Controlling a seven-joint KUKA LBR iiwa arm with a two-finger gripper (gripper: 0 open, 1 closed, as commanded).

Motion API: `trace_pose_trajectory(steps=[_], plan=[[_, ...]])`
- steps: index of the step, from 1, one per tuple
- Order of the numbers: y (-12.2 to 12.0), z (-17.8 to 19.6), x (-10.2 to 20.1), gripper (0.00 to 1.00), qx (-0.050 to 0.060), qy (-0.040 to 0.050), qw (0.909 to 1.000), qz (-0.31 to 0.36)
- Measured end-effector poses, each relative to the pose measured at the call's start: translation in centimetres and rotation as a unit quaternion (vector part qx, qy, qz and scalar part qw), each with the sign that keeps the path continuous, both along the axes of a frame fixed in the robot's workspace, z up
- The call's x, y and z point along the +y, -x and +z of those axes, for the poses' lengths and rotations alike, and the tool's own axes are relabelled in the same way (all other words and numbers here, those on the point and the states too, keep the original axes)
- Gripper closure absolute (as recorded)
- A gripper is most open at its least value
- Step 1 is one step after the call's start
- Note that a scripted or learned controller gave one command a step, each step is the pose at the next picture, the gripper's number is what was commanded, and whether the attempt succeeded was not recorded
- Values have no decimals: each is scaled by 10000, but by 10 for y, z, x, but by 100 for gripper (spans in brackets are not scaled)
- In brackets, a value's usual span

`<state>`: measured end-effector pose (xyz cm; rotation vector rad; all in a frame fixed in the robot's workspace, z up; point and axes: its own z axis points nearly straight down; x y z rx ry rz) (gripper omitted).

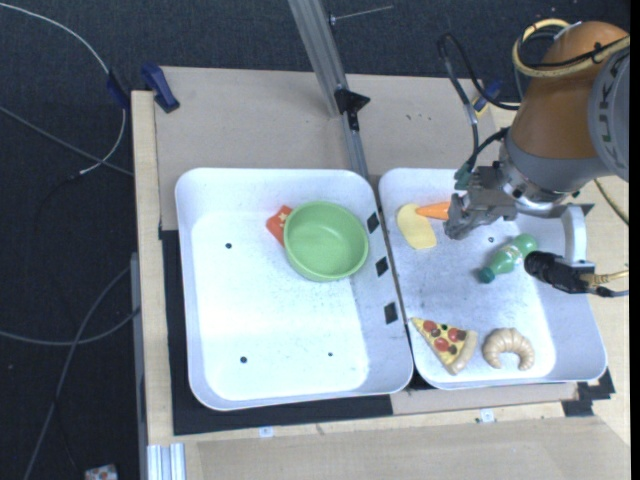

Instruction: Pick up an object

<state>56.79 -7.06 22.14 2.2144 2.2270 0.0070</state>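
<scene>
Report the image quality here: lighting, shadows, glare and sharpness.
Camera view: lighting is even and soft; the white bins look bright but keep their speckled detail; a faint shadow lies inside the green bowl; the pizza slice and croissant are fairly sharp; the gripper looks dark and slightly soft, so its jaws are hard to read.

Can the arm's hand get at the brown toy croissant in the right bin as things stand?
Probably yes. The brown toy croissant lies apart from the toy pizza slice beside it, with nothing on top, and the hand hangs over the same white right bin.
</scene>
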Motion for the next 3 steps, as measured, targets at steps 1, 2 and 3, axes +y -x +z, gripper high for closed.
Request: trace_pose_trajectory(steps=[1, 2, 3], plan=[[-10, 10, 46, 100, 4, -4, 10000, 1], [-29, 17, 102, 100, 5, -5, 10000, 4], [-29, 13, 150, 100, 9, 4, 10000, -3]])
